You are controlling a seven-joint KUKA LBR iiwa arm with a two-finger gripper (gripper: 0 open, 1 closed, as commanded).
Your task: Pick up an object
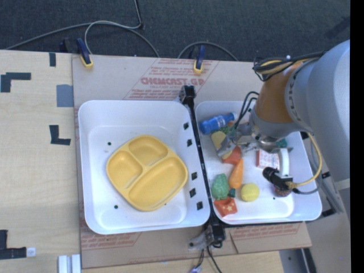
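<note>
In the right bin (301,206), nearest the camera, a red block (226,207) lies just beside a green toy (220,186) and a yellow ball (249,193). Beyond these an orange carrot (236,174) sits just below the gripper (229,147); whether its fingers are open or closed, I cannot tell. A blue bottle (216,122) lies farther back.

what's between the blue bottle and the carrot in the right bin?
In the camera view, between the blue bottle and the carrot lie a yellow piece and a red-orange piece, with the gripper over them.
</note>
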